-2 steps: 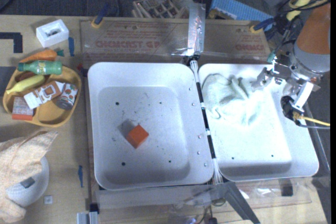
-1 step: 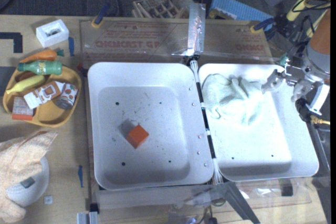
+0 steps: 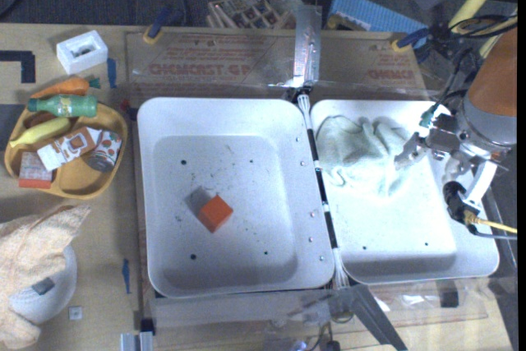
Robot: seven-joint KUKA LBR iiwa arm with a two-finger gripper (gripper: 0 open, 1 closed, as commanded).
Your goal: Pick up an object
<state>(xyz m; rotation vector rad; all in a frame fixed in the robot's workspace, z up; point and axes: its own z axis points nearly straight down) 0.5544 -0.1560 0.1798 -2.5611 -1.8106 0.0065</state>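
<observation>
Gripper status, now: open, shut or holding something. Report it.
Gripper: at the right edge of the pale cloth in the right bin; open, shut or holding anything cannot be told.

Orange block (image 3: 216, 213) lies in left bin (image 3: 164, 127).

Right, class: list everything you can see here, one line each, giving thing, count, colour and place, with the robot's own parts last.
Bins: two, white, side by side on the bench.
Block: one, orange, lower middle of the left bin.
Cloth: one, pale, crumpled in the right bin's upper part.
Bowl: one, yellow, left of the bins, holding a green bottle and packets.
Small box: one, white, above the bowl.
Fabric: one, cream, lower left.
Arm: one, grey with orange band, at right.
Gripper: one, over the cloth's right edge.
</observation>
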